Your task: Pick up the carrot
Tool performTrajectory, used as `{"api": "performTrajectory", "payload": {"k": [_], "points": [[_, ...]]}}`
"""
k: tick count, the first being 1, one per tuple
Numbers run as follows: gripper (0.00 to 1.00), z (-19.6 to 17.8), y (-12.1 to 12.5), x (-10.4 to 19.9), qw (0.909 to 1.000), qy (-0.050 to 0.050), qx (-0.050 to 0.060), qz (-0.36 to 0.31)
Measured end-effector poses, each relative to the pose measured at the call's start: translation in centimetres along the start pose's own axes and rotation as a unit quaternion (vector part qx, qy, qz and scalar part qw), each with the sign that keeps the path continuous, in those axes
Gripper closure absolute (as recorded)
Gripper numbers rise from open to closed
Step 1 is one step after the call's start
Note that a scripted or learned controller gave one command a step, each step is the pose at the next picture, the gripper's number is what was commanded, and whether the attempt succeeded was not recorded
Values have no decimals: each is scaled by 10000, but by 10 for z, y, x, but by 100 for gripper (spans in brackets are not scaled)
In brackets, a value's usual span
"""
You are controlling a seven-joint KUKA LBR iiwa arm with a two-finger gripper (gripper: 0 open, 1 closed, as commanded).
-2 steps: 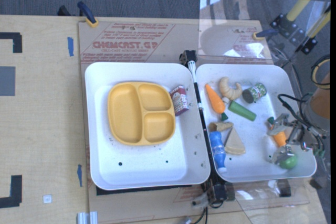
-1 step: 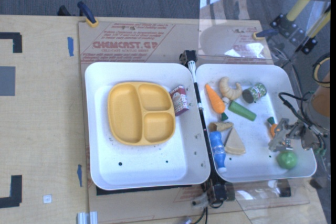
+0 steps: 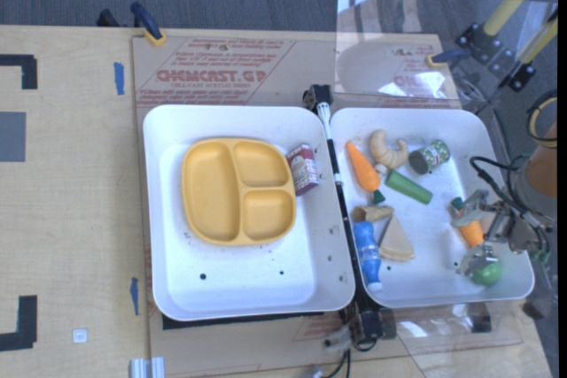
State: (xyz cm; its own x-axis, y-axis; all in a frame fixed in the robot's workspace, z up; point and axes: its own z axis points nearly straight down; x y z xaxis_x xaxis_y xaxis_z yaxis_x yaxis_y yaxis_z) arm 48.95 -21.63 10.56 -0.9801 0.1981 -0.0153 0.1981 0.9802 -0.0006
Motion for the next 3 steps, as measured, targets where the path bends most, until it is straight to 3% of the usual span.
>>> {"api": "performTrajectory", "payload": {"k": [1,2,3], "points": [[0,15,12,9,9994,29,7,355],[100,2,13,5,9994,-48,9,344],[100,-112,97,19,9987,-12,-25,501]]}}
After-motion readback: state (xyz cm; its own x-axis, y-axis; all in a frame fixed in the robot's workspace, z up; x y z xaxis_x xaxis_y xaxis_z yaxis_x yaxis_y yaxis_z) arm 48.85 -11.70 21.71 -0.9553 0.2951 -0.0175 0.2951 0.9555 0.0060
